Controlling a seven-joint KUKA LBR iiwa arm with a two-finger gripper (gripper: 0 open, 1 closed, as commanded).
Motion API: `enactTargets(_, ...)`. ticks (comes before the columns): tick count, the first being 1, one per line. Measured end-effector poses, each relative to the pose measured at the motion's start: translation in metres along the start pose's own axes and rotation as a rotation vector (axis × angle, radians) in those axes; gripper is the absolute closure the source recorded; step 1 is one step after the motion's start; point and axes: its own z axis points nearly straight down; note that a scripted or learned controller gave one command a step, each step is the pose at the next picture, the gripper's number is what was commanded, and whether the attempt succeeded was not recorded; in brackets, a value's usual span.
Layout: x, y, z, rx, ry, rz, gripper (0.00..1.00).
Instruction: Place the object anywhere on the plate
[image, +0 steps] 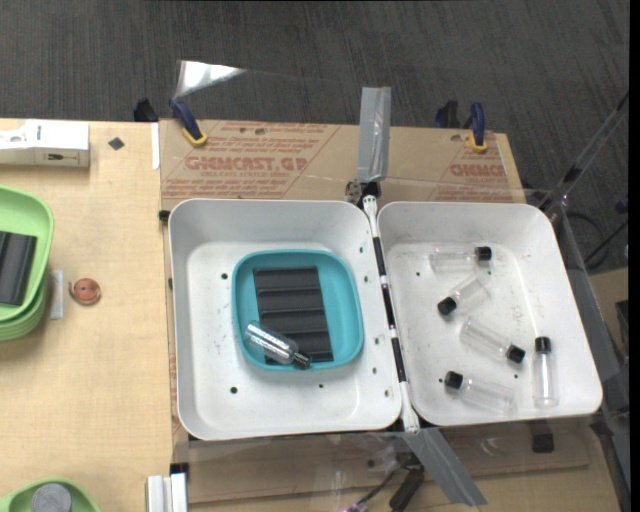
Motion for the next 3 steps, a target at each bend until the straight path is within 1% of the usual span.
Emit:
enactTargets(1,0.0,0.0,0.0,0.0,0.0,-0.001,0.0)
enactTargets(2,-0.022,0.039,0.0,0.0,0.0,0.063,0.0)
enactTargets(3,-0.021,0.039,0.0,0.0,0.0,0.063,0.0)
